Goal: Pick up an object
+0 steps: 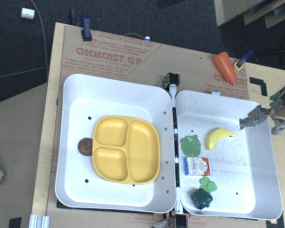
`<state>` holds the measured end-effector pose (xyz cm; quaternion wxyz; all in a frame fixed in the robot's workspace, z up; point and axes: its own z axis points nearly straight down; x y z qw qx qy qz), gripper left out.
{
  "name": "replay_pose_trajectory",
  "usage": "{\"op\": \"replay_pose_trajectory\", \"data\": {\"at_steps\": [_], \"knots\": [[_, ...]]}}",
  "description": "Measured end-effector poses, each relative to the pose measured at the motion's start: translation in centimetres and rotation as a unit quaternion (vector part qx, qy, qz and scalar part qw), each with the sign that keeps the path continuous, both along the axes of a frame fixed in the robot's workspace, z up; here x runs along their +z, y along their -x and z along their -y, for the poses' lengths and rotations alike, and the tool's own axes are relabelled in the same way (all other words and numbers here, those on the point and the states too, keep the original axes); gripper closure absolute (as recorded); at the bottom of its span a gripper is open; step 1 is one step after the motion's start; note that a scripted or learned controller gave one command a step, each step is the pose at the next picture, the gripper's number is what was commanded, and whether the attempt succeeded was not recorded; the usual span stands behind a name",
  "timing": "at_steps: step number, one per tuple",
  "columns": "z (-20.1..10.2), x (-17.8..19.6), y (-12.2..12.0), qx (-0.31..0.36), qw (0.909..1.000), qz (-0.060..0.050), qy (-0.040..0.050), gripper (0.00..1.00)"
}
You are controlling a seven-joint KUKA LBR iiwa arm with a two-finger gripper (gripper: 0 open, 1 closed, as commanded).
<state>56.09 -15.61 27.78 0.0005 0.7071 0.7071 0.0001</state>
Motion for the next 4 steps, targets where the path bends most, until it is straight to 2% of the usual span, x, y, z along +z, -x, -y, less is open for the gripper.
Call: {"op": "replay_pose_trajectory", "data": {"at_steps": [1,2,3,4], "knots": [[-4.0,-13.8,-2.8,0.0,1.0,-0.002,-0.001,0.0],[-3.3,-19.2,-4.7,0.0,1.0,0.001,-0.0005,0.0],[-3.3,-18.2,-4.8,0.0,1.0,0.002,-0.0006,1.0],[-13.3,-9.2,-3.5,0.001,1.0,0.001,-0.001,1.0]]}}
